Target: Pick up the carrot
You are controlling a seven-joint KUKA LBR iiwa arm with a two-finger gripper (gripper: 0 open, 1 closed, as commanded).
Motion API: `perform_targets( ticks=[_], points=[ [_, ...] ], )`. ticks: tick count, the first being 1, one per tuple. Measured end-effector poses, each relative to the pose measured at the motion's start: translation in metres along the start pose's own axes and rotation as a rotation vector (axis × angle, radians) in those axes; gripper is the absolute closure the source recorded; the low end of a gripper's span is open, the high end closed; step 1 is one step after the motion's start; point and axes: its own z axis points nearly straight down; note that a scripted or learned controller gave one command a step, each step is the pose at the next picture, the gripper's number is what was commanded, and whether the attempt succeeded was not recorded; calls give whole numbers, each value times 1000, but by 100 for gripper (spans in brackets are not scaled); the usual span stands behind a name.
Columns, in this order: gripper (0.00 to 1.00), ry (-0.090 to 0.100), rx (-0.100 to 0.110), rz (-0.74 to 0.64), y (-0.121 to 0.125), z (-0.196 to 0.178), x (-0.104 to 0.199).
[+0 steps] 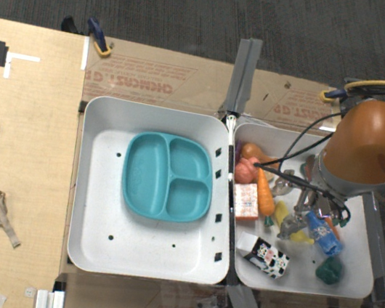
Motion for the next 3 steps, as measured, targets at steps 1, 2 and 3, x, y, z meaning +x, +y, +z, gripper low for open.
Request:
perform_targets(
  ticks=[1, 2, 3],
  points=[
    [0, -3, -22, -249, 16, 2, -34],
    [0, -2, -22, -221, 18, 1, -43],
    [0, 3, -23, 30, 17, 3, -23]
  ],
)
